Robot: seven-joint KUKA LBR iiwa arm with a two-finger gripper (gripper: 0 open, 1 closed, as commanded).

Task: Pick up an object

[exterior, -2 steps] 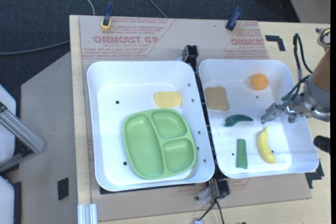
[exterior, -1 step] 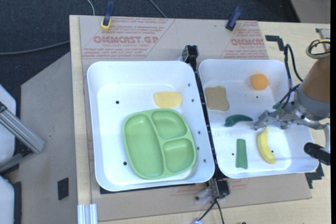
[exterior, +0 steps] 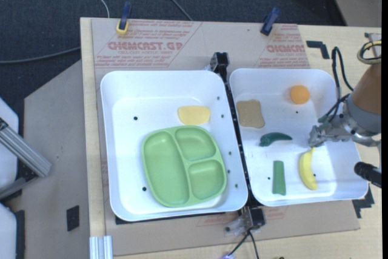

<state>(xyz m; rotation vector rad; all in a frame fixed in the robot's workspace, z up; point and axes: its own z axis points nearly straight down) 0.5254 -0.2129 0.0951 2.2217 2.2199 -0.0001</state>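
Tool point(exterior: 316, 136) low in right bin point(exterior: 267, 79), just above banana point(exterior: 308, 170); grip state unclear, possibly empty. Left bin point(exterior: 115, 130) holds 1 green tray point(exterior: 182, 165).

Arm reaches in from the right, its gripper point(exterior: 316, 135) angled down and leftward

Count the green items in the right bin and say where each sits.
2. A dark green curved piece lies near the bin's middle; a green stick lies near the front wall, left of the banana. None appears hidden.

Green tray point(exterior: 182, 168), yellow banana point(exterior: 307, 170), orange ball point(exterior: 299, 94)
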